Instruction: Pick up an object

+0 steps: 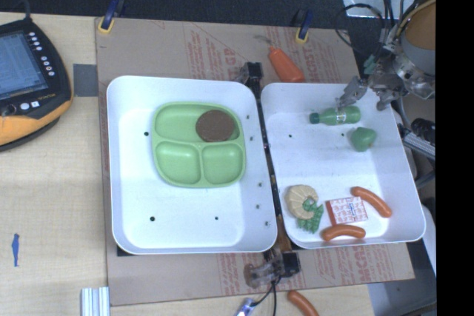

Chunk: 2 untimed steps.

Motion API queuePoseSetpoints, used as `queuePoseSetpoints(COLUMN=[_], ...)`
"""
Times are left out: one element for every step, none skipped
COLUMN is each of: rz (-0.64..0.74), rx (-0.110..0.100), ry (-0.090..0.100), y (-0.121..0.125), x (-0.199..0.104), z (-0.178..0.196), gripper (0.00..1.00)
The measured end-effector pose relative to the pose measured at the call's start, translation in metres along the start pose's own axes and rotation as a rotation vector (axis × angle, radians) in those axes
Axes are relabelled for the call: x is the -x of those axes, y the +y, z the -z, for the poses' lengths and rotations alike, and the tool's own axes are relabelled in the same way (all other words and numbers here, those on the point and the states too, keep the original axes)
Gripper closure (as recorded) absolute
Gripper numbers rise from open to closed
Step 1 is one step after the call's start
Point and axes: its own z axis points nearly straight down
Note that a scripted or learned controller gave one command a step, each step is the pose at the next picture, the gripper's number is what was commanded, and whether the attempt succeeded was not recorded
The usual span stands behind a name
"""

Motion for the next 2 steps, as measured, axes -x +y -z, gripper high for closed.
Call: queuePoseSetpoints(rz=[-0.003,0.000], rx=[-0.010,-0.002], ry=[0.000,0.000], y=[0.017,0.001], x=[-0.024,-0.002], z=[-0.102,-0.111], gripper=[0.00,0.00])
